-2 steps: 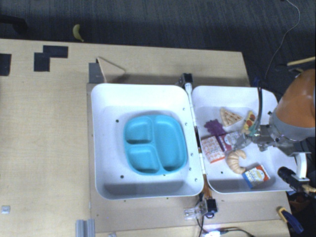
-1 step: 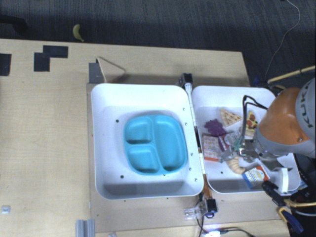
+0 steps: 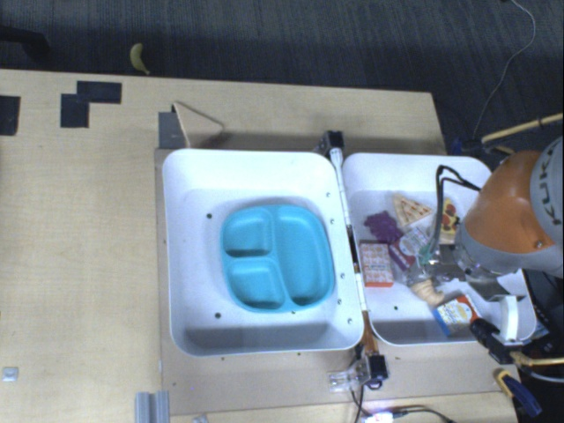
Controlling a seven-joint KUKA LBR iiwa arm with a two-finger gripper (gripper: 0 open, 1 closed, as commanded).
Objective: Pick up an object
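Note:
The right bin (image 3: 381, 173) holds a clutter of small items: a purple toy (image 3: 383, 227), a red-and-white card (image 3: 376, 263), a tan waffle-like piece (image 3: 411, 210), a tan lump (image 3: 426, 291) and a blue-and-orange packet (image 3: 453, 314). My gripper (image 3: 429, 263) reaches down into this bin from the right, its tip among the items near the tan lump. The orange band of the arm (image 3: 509, 208) covers the bin's right side. The fingertips are hidden in the clutter.
The left bin (image 3: 189, 236) contains a blue three-compartment tray (image 3: 277, 256). A black-and-white bar (image 3: 338, 170) runs along the divide between the bins. Black tape patches (image 3: 86, 100) lie on the bench at far left. Cables sit at the front edge (image 3: 370, 373).

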